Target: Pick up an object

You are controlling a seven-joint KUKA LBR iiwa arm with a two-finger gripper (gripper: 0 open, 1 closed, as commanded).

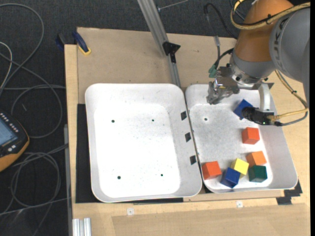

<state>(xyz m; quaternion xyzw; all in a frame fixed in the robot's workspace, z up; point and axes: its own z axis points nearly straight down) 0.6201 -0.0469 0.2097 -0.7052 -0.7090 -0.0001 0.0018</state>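
Candidate objects, all in the right bin: a blue block at upper right of the bin, lying tilted just beside my wrist hardware; an orange cube below it, mid-right. Along the bin's lower edge is a tight cluster: orange block at the left, blue cube, yellow cube, a second orange cube, and a dark green cube. All are matte, hard-edged and small.

My end effector hangs over the bin's upper left corner, metallic, pointing down at bare speckled white floor. I cannot tell how the fingers are set; nothing is visibly between them.

The left bin is a shallow white plastic tray with rounded corners and faint dark speckling. Both sit on a pale wooden counter.
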